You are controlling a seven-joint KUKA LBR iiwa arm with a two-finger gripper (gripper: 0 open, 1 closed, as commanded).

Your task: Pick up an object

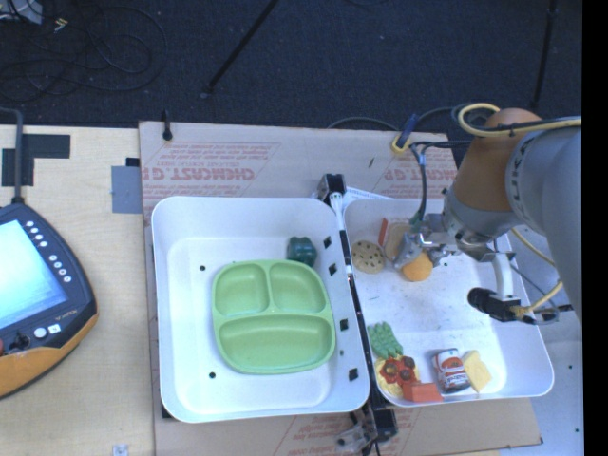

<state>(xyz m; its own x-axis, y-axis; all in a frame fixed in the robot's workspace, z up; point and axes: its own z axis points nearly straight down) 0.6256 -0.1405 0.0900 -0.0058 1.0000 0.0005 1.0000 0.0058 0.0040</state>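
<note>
Right of centre in the frame, the gripper hangs low in the right bin, touching an orange ball beside a cookie. I cannot tell its grip. The round ball may roll aside if pinched off-centre.

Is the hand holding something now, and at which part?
It cannot be told. The hand is right at the orange ball in the right bin, but no grip shows.
</note>
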